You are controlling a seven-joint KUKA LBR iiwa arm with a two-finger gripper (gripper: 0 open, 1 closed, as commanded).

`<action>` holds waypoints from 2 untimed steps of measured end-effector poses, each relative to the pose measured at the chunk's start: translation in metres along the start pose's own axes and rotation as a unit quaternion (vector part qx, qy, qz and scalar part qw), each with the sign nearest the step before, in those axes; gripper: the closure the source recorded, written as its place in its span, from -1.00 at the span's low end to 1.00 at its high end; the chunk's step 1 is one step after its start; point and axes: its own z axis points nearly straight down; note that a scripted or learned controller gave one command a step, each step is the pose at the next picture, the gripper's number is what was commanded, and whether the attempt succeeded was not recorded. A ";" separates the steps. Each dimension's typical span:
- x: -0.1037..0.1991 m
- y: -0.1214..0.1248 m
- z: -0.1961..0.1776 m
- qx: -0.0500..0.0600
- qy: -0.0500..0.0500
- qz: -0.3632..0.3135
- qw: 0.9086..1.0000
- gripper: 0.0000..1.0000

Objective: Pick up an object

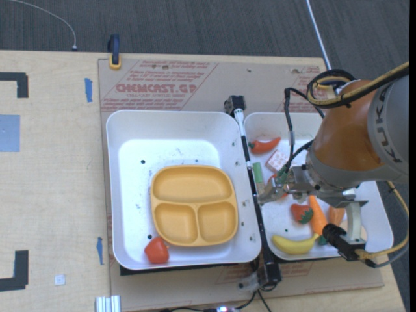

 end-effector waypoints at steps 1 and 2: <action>0.000 0.000 0.000 0.000 0.000 0.000 1.000 -1.00; -0.094 0.025 0.093 0.001 0.001 0.000 1.000 -1.00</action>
